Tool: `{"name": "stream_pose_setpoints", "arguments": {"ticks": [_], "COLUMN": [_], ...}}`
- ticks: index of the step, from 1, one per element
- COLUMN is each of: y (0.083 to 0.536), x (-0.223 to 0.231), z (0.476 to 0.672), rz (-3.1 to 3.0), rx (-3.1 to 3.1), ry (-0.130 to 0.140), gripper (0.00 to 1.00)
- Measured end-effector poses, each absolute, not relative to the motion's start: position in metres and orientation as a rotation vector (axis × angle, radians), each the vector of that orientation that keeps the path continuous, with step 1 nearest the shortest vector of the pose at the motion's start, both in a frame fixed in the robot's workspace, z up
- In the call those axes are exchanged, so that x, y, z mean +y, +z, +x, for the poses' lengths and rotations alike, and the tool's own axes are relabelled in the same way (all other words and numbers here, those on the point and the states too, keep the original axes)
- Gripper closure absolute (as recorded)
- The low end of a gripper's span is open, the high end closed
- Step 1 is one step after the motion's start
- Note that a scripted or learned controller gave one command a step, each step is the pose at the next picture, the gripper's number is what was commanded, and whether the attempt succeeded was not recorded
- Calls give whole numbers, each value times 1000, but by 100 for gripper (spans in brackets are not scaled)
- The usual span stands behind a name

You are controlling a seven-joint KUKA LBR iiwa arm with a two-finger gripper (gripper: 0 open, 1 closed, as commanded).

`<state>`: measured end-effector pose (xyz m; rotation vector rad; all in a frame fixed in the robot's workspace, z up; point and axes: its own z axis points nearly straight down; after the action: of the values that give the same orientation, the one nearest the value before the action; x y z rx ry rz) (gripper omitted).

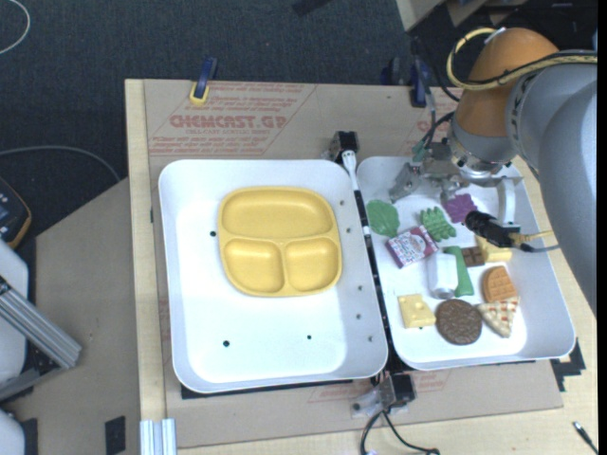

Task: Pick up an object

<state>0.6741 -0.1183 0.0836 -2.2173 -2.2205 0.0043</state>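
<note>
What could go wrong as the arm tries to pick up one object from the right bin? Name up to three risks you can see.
1. The objects lie crowded: the green stick touches the white block, so two may lift or shift together.
2. The gripper hangs near the bin's far wall and might strike it.
3. Flat pieces such as the brown disc and cheese square could slip from the fingers.
</note>
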Motion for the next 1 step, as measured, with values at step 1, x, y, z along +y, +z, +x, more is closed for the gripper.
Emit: {"name": "stream_pose_setpoints", "arguments": {"ticks": [1], "y": [96], "x": [-118], "z": [676], "rz": [-2220], "rx": [-2223], "ry": [-1], "gripper": [100]}}
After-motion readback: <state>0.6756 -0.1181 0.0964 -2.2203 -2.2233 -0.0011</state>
